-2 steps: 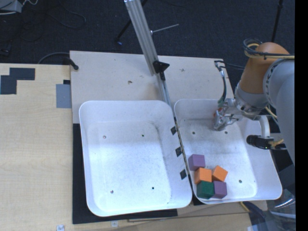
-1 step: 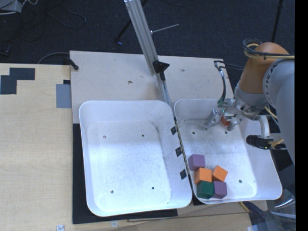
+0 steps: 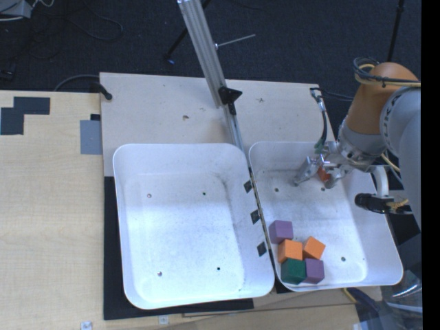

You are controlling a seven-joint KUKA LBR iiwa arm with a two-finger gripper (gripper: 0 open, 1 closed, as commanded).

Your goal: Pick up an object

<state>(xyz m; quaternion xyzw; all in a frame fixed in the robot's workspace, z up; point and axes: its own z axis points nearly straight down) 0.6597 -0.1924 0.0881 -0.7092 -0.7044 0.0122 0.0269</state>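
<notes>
Pincer (image 3: pixel 317 171) in the right half of the frame, hanging over the upper part of the right bin (image 3: pixel 385 270), close above its white floor. Open or closed: cannot tell, with metal parts bunched together and too small to read. Nothing clearly gripped. A small reddish spot (image 3: pixel 324 177) at the tip, too small to say whether part of the tool or something else.

Just right of and above the pincer, the grey arm (image 3: pixel 405 126) with its orange band (image 3: pixel 377 98), coming in from the right edge.

Lower in the same bin, well apart from the pincer, a tight cluster of five cubes near the bin's lower left corner: a purple cube (image 3: pixel 280 230) topmost, below it an orange cube (image 3: pixel 290 250) touching a second orange cube (image 3: pixel 314 247) to its right, then a green cube (image 3: pixel 293 271) beside a second purple cube (image 3: pixel 314 270) at the bottom of the group.

Left of that, across a divider lined with small black clips (image 3: pixel 255 216), the left bin (image 3: pixel 127 253), white and speckled.

Behind the bins, a pale board (image 3: pixel 158 108), and a slanted aluminium rail (image 3: pixel 204 47) running from the top centre of the frame down to the gap between the bins.

At far left, a light wooden tabletop (image 3: pixel 48 218) with dark patches; along the top, dark floor with cables.
</notes>
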